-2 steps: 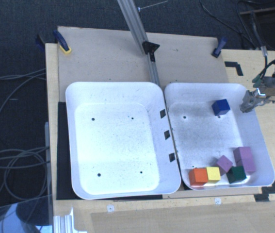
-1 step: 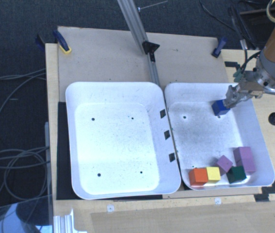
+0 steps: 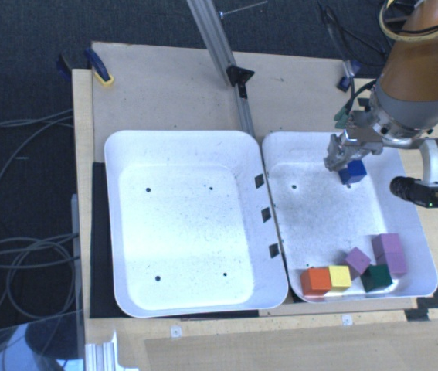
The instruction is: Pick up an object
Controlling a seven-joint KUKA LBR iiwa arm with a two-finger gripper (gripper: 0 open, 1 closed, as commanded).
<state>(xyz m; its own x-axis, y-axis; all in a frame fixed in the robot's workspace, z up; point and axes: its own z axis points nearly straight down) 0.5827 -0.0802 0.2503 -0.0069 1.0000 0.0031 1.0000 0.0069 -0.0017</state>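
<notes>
My gripper (image 3: 348,161) hangs over the far part of the right bin (image 3: 311,207), coming down from the grey arm with the orange band. A small blue block (image 3: 354,173) sits between its fingertips, and the fingers are shut on it. In the bin's near right corner lie an orange block (image 3: 317,280), a yellow block (image 3: 340,277), a small purple block (image 3: 358,259), a dark green block (image 3: 375,277) and a taller purple block (image 3: 391,251).
The left bin (image 3: 126,207) stands beside the right one, with black clips (image 3: 265,213) along the shared rim. A slanted metal pole (image 3: 217,41) rises behind the bins. A black device (image 3: 415,190) sticks out at the right bin's right edge.
</notes>
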